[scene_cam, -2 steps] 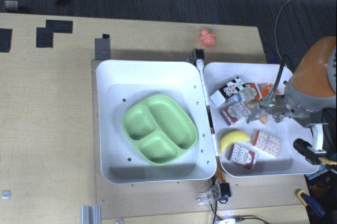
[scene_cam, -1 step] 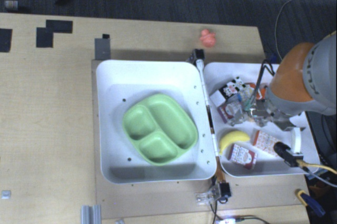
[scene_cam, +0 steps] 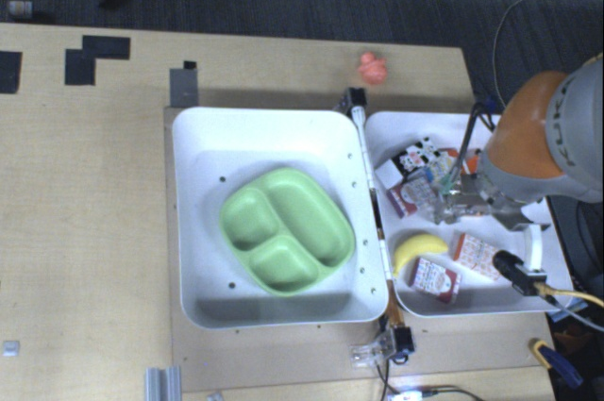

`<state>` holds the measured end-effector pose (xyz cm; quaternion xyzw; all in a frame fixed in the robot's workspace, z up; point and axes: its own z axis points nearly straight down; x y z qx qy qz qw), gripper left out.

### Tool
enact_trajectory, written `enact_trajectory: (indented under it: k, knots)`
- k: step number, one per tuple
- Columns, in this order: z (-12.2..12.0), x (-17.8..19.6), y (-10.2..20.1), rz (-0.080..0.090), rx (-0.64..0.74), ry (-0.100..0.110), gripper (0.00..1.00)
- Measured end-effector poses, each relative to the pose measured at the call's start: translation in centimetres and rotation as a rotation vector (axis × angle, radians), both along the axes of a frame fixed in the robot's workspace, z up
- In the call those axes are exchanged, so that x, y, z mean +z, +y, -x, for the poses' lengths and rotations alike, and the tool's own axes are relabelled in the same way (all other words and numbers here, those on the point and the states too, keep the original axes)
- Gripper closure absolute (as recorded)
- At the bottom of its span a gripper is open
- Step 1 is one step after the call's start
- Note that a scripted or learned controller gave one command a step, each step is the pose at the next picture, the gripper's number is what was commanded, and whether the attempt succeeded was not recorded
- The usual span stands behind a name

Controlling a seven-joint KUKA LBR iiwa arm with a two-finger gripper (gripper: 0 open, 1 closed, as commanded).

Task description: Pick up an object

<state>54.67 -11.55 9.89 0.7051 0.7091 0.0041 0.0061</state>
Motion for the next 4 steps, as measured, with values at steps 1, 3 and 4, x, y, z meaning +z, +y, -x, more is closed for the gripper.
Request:
enact_trajectory:
  k: [1, 3, 4]
  knots:
    - [0.0, 0.0, 0.0, 0.0, 0.0, 0.0, 0.0]
    - [-0.1, 1.1, 0.1, 0.0, 0.003, -0.003, 0.0]
    - [-0.3, 2.1, 0.2, -0.001, 0.006, -0.007, 1.0]
